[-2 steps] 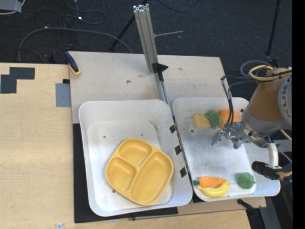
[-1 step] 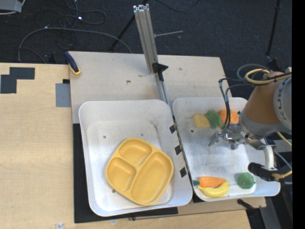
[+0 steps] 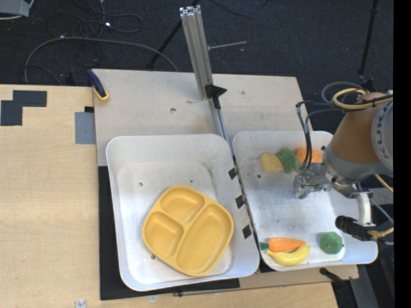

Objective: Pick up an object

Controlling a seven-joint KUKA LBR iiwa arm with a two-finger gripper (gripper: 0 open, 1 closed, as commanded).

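Yellow toy [image 3: 271, 163] and green toy [image 3: 288, 160] flank gripper [image 3: 309, 187]; jaw state unclear.

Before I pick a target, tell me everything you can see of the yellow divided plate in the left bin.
The yellow divided plate looks like moulded plastic, rounded-square, with three compartments: two smaller ones on its upper left side and one larger along its lower right. It lies flat and right side up, turned at an angle, on the floor of the left bin, toward the bin's front. All compartments look empty. Nothing else touches it; the claw is over the right bin.
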